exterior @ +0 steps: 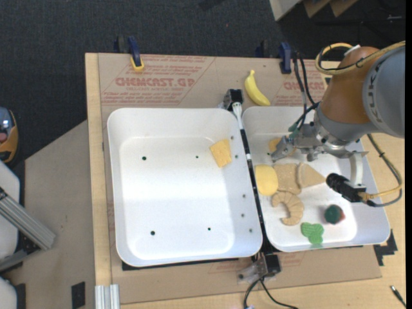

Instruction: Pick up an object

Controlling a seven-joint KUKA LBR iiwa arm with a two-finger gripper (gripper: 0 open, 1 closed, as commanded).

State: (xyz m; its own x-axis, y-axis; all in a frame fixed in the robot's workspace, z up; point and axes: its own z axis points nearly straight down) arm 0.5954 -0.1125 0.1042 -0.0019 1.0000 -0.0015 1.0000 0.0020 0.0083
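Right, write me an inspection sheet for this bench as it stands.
Surface: brown board printed with lettering, bearing a left bin and a right bin, both shallow and white.
Job's things: yellow cracker in the left bin near its right wall; in the right bin a yellow lemon-like piece, tan croissant, tan flat pieces, green leafy piece and a dark green ball.
Clutter: banana on the board behind the right bin.
Tool: tool low over the right bin's back part; finger state cannot be told.
Cables: black and yellow cables by the arm; black cable at the front edge.
Surroundings: dark carpet; blue clamps on the board's back edge.
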